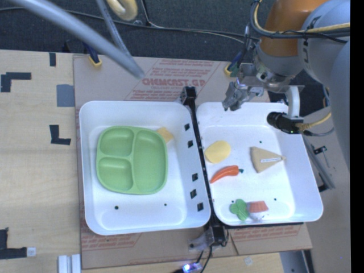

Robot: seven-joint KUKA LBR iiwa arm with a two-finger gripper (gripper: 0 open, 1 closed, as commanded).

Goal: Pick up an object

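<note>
The right bin [296, 201] holds a yellow lemon-shaped piece [218, 151], an orange-red chili with a green stem [225, 173], a tan wedge [265, 159], and a green-and-red toy [248, 209] near the front. My gripper [233, 103] hangs above the bin's back left corner, higher than the objects and apart from them. Nothing is seen between its fingers. The lemon lies in front of it, a short way off.
The left bin [91, 209] bears a green divided plate [132, 159] and a small yellow piece [165, 133] by the plate's back right corner. A black clip ridge [195, 152] joins the two bins. Grey poles [68, 21] cross the upper left.
</note>
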